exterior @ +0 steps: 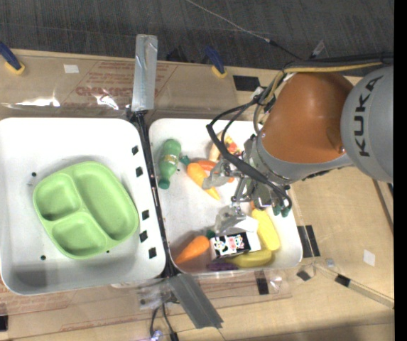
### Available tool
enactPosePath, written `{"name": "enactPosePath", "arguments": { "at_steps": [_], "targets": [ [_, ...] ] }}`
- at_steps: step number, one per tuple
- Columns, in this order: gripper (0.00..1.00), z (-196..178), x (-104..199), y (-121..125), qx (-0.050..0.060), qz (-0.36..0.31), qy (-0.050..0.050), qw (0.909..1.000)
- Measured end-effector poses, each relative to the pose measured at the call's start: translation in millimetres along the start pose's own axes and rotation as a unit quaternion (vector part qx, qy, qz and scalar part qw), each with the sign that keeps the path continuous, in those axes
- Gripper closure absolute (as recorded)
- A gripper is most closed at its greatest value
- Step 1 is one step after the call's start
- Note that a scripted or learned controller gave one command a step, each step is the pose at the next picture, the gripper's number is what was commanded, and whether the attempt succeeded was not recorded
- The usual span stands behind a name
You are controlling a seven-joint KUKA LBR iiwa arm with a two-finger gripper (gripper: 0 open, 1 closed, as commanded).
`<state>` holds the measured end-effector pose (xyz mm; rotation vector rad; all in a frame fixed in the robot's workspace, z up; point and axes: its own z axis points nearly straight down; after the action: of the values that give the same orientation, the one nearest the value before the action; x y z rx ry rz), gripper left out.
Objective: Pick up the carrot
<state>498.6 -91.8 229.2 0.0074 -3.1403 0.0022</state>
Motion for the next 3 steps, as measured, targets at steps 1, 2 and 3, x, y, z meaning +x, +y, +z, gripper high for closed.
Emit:
{"name": "enactPosePath", "arguments": {
  "at_steps": [1, 2, 3],
  "targets": [
    [0.0, 136.2, -49.8, -14.8, -0.001, 0.071, 0.004, 0.9975],
    [0.0, 135.9, 19.5, -11.5, -0.001, -0.104, -0.004, 0.9945],
    [1.0, 126.3, 18.3, -9.6, -0.001, -0.109, -0.004, 0.994]
  ]
}}
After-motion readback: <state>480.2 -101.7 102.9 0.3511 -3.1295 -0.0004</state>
